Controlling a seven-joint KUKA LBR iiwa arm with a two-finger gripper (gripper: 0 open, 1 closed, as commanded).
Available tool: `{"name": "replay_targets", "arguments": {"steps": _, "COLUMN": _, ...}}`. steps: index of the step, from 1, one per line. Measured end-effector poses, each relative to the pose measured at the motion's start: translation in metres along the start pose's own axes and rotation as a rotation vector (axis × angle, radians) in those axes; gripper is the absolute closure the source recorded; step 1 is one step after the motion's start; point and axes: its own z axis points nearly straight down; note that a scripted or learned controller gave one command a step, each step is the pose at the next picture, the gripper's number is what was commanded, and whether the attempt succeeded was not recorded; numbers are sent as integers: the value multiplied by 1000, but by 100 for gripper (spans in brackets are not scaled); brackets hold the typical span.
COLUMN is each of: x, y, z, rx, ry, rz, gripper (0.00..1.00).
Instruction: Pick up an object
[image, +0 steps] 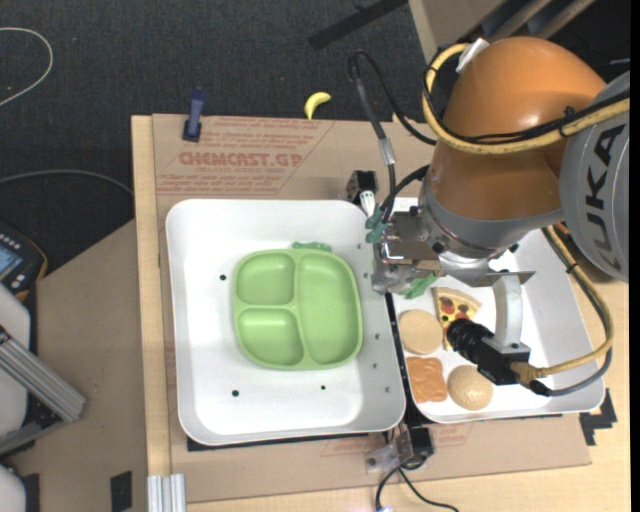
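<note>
Gripper (405, 280) hangs low under the wrist, over the near-centre edge of the bin on the view's right (548, 300), close to the wall it shares w/ the other bin. Open or closed: can't tell, the wrist and gripper body cover it from this angle. Nothing is visibly held, so no grasp can be claimed.

Nearest obj to the gripper is a pizza slice (456, 305), just beside it on the arm's side. It lies flat on the bin floor and seems apart from the gripper. Next out, toward the view's bottom, is a tan disc (420, 332), then an orange piece (427, 378) and a round bun (470, 388), all lying in the same bin and none lifted.

Further out, across the wall, the other bin (200, 300) holds a green divided plate (297, 305), well apart from the gripper. Beyond the bins, a banana (317, 102) and a blue clip (194, 115) sit on the board, prob. out of play.

Progress, as I judge it: approach done, i.e. the gripper is down among the food pieces. The pick itself isn't confirmed. Left to do: a secure grip on one obj (pizza slice or tan disc look likeliest), then lift it clear of the bin floor.
</note>
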Motion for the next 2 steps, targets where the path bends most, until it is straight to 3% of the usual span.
{"name": "replay_targets", "arguments": {"steps": 1, "x": -63, "y": 1, "z": -113, "rx": -14, "ry": 0, "rz": 6, "gripper": 100}}
{"name": "replay_targets", "arguments": {"steps": 2, "x": -57, "y": -1, "z": -23, "rx": 13, "ry": -1, "rz": 1, "gripper": 100}}
